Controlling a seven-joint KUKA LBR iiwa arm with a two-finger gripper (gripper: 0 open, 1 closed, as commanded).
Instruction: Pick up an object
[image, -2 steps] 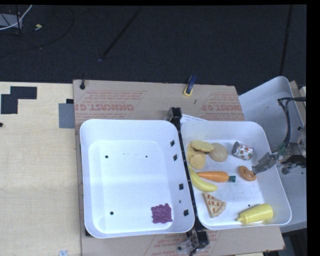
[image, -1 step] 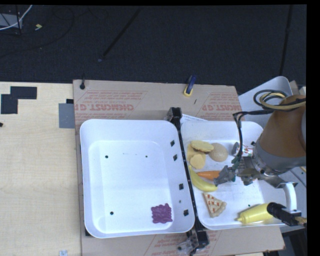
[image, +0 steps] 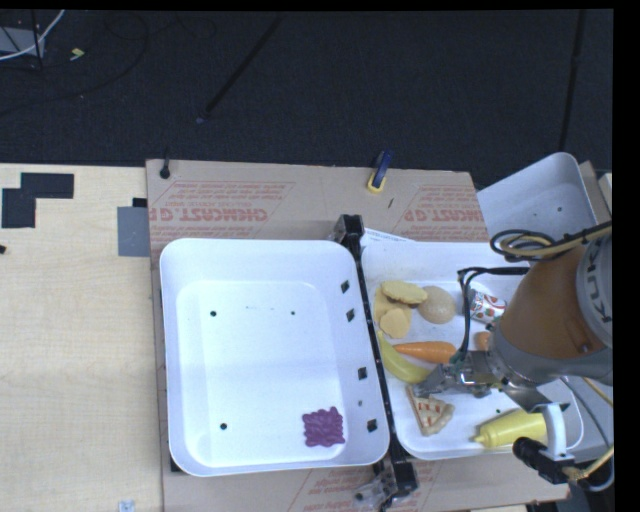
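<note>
My gripper (image: 452, 380) hangs low over the right bin (image: 415, 272), its dark fingers just above a waffle-patterned wedge (image: 430, 412) and below an orange carrot (image: 426, 351). A yellow banana (image: 398, 365) curves to the left of the fingers. Several tan cookie-like pieces (image: 398, 304) and a beige round piece (image: 437, 305) lie farther up the bin. A yellow mustard bottle (image: 510, 428) rests at the bin's lower right. A small red and white item (image: 487, 305) sits partly behind the arm (image: 550, 305). Nothing shows clearly between the fingers.
The left bin (image: 190, 300) holds a purple grape bunch (image: 323, 427) near its lower right corner. A black clamp ridge (image: 360, 330) divides the two bins. Cardboard (image: 260, 205) lies under both. A blue and yellow clip (image: 379, 172) stands at the cardboard's far edge.
</note>
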